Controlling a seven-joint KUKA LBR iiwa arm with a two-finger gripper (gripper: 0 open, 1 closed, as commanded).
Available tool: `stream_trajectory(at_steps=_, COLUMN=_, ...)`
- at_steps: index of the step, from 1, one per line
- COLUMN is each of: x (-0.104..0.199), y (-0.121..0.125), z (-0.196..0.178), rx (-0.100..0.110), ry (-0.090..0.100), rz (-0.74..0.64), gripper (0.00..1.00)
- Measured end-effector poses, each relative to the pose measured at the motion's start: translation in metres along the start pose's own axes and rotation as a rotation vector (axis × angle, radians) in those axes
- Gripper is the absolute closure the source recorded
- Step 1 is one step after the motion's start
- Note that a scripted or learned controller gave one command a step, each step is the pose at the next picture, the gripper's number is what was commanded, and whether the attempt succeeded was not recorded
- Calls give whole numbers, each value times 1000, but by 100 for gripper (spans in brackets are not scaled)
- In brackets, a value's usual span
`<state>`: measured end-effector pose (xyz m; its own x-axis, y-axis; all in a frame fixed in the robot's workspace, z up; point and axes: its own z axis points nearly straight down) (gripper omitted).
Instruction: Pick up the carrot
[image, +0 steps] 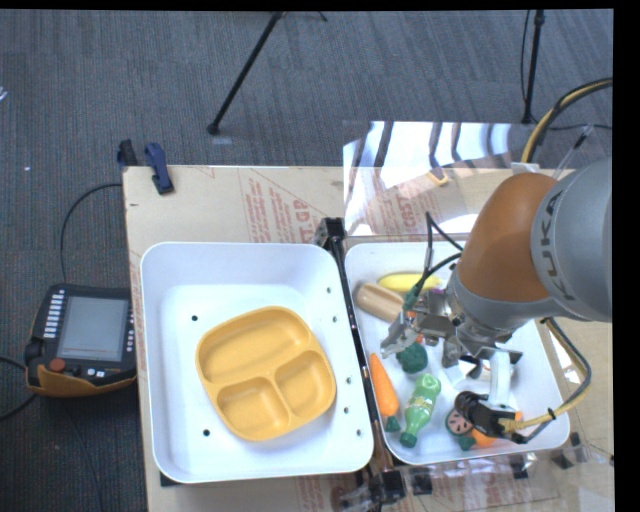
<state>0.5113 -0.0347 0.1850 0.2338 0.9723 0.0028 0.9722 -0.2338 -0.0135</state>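
While I hang over the right bin (556, 372), here is how it lies.

Hand: my hand (428, 338) sits low in the bin's middle, and I cannot tell its state from this slant.

Carrot: the carrot (384, 386) lies on the bin floor along the left wall, just beside my hand on its lower left, apart from it, orange and pointing toward the front edge.

Close company: a dark green piece (411, 356) sits right under my hand, touching or nearly so, I cannot say which. A pale green bottle (419, 404) lies tilted just right of the carrot.

Behind: a tan roll (379, 300) and a yellow banana (404, 283) rest near the back wall.

Front right corner: a small dark round piece (464, 421) beside something orange, too small to name.

My arm: my arm (520, 255), with its orange band, covers the bin's right back part.

Left bin: the left bin (170, 330) carries a yellow divided plate (265, 372), three compartments, lying flat.

Bench: the bench (250, 200) is a brown board, with a blue clamp (158, 168) at its back left corner.

Room: dark grey carpet (90, 90), a control pendant (85, 335) on the floor at left with its cable, tripod legs (245, 75) behind.
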Motion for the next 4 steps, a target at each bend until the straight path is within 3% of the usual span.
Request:
stream_trajectory(at_steps=1, x=74, y=-57, z=1, rx=1, ry=-2, rz=121, gripper=0)
stream_trajectory(at_steps=2, x=21, y=-43, z=0, rx=-4, ry=-3, rz=237, gripper=0)
stream_trajectory(at_steps=3, x=40, y=-48, z=1, rx=1, ry=-3, rz=120, gripper=0)
stream_trajectory(at_steps=4, x=-2, y=-38, z=1, rx=-2, ry=-2, rz=536, gripper=0)
